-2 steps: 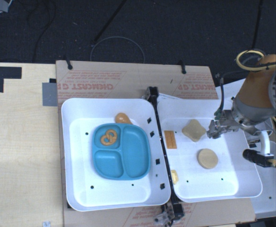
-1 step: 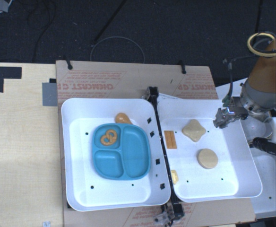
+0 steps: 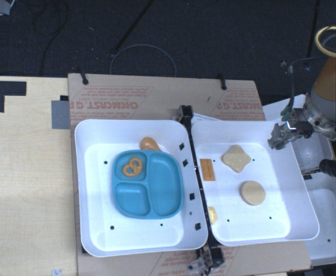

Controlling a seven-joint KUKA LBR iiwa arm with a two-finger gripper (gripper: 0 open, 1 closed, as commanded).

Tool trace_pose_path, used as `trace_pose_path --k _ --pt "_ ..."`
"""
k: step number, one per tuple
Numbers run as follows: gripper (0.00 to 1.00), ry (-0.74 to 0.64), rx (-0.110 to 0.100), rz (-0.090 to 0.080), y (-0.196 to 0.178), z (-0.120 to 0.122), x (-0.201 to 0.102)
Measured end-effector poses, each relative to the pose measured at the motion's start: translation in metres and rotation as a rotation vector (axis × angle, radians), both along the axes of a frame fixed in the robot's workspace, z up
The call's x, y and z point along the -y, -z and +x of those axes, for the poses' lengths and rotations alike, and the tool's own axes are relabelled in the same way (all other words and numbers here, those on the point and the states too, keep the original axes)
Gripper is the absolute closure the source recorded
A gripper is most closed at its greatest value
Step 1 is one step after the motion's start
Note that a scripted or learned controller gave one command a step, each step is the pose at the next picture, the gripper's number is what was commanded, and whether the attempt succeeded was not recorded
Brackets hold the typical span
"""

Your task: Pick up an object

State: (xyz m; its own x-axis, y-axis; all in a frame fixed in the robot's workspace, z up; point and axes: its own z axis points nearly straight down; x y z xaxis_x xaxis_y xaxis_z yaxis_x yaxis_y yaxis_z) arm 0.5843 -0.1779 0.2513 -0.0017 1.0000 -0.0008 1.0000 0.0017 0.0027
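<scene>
Nearest the camera, a small pale yellow piece [image 3: 212, 214] lies at the near left edge of the right bin [image 3: 283, 226], close against the black divider [image 3: 194, 177] that runs between the two bins. A little farther in, a round tan cookie [image 3: 252, 192] rests on the right bin's floor, right of centre.

In the left bin [image 3: 96, 234], a blue divided plate [image 3: 148, 184] sits near the middle, with three compartments. A pretzel [image 3: 133, 167] lies in the plate's far left compartment. Across the divider, a thin orange-brown wafer [image 3: 207, 169] lies flat in the right bin, just beside the divider. Farther and to its right, a pale, roughly square biscuit [image 3: 236, 158] rests well apart from the round cookie.

Just beyond the plate's far rim, a small orange-brown piece [image 3: 149, 144] sits on the left bin's floor, touching or nearly touching the plate.

At the far right corner of the right bin, the gripper [image 3: 284, 132] hangs over the rim, with nothing visible between its fingers; whether they are spread or closed cannot be told. Behind the bins, a cardboard sheet [image 3: 156, 96] lies under them.
</scene>
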Motion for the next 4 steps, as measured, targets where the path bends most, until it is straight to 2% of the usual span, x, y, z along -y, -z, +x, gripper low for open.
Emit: trace_pose_path --k 1,2,4 --pt "1.0 0.0 0.0 0.0 -0.044 0.001 0.001" --pt "1.0 -0.002 -0.005 0.002 -0.038 0.005 -0.04" --pt "1.0 -0.002 -0.007 0.002 -0.003 0.006 -0.14"
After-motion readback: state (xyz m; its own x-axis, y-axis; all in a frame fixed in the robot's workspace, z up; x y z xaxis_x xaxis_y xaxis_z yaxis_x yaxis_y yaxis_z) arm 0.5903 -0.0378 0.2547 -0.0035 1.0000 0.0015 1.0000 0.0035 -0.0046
